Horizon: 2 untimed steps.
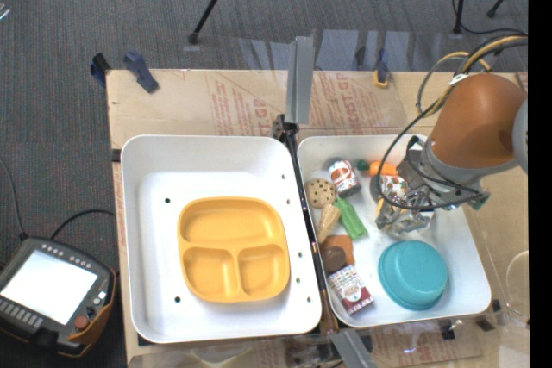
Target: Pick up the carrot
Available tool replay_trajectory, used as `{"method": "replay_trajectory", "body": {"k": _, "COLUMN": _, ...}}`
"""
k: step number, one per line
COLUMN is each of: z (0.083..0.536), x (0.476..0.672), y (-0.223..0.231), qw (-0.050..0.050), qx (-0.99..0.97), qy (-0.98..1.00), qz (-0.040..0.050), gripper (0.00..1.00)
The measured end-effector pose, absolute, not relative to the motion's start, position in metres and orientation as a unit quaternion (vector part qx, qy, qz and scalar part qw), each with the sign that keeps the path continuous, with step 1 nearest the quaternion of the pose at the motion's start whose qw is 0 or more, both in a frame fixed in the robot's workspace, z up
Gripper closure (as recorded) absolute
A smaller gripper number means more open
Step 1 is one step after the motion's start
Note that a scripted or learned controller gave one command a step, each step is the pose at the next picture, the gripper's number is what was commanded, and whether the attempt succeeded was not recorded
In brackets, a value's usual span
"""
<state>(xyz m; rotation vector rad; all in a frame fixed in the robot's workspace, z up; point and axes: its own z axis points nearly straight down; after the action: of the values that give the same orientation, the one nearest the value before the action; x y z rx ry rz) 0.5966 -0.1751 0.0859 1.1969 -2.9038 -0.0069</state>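
— Where is the carrot [382, 169]?

— It is in the right bin [479, 271], near the back wall. You can see a bit of orange with a small green end. It lies just behind the tool [402, 211], and the arm [473, 123] covers part of it.

— Is the tool holding it?

— I cannot tell. The tool hangs low in the right bin, just in front of the carrot, but the metal parts are a dark jumble — I cannot tell if it is apart or together. I see nothing between them.

— What else is in that bin?

— A blue bowl [414, 273] sits at the front, just in front of the tool. A small can [344, 177] with a red label is near the back, left of the carrot. A round cookie [321, 192] is beside the can. A long green thing [351, 218] lies between the cookie and the tool. An ice cream cone [328, 222] lies by the green thing. A brown thing [336, 252] is just in front of them, and a little box [350, 290] with red on it is at the front left.

— And the left bin [147, 159]?

— It has a yellow tray [234, 249] with three parts. Both bins sit on the brown desk [198, 103]. A handheld screen [53, 289] lies on the floor, at the left.
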Motion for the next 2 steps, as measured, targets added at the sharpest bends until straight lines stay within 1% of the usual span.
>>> {"method": "replay_trajectory", "body": {"k": 1, "z": 0.090, "x": 0.600, "y": -0.175, "qw": -0.006, "qx": 0.381, "qy": -0.925, "qz": 0.0012, "gripper": 0.00}}
{"method": "replay_trajectory", "body": {"k": 2, "z": 0.088, "x": 0.614, "y": -0.156, "qw": -0.002, "qx": 0.288, "qy": -0.958, "qz": -0.0009, "gripper": 0.00}}
